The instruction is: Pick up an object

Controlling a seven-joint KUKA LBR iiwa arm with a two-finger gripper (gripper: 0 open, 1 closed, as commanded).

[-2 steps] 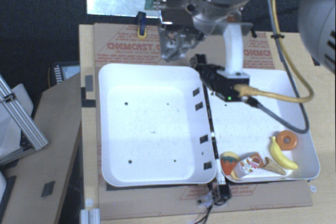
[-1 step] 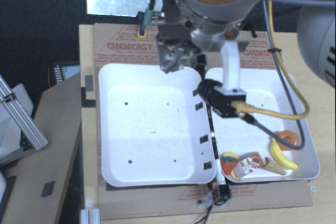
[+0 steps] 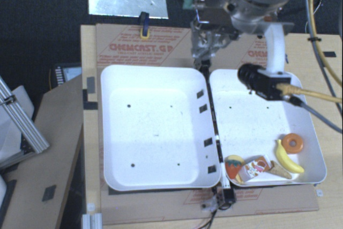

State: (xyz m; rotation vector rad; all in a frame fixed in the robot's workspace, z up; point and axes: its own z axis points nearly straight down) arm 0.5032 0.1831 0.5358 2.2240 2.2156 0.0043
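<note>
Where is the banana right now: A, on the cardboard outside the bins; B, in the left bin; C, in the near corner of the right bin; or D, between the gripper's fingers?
C: the banana lies in the right bin, at its near corner beside the other small items, well away from the gripper hanging over the bins' far edge.

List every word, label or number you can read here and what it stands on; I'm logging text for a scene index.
"CHEMCAST GP", in red, on the brown protective sheet behind the left bin.
The same red print repeats on that sheet right of the gripper and below the bins' front edges, too cut off or small to read.
The red and white packet in the right bin bears print too blurred to read.
</note>
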